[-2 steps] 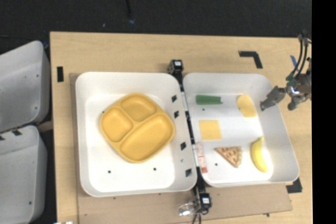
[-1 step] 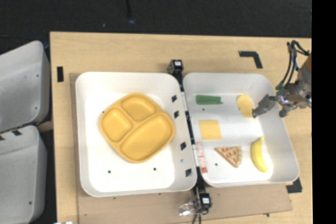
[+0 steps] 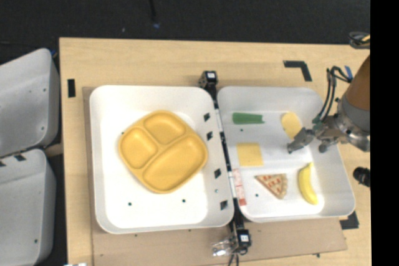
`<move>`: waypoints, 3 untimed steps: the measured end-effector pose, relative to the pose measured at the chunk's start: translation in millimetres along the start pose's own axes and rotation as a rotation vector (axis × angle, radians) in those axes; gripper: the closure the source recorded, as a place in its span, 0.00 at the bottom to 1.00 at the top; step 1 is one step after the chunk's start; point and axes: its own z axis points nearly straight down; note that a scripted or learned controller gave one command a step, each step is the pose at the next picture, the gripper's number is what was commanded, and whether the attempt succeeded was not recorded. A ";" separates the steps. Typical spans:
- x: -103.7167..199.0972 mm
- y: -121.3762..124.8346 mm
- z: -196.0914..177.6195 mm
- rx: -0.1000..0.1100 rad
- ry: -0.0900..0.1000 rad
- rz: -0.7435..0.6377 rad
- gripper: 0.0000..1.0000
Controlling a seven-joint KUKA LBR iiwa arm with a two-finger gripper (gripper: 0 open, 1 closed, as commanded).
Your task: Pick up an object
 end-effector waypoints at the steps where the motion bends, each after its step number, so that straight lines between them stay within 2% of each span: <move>1: 4.5 -7.1 46.9 -0.001 -0.001 0.001 0.00; 2: 2.6 -5.4 33.4 -0.008 -0.003 0.005 1.00; 3: 1.6 -7.2 -30.3 -0.011 -0.003 -0.005 1.00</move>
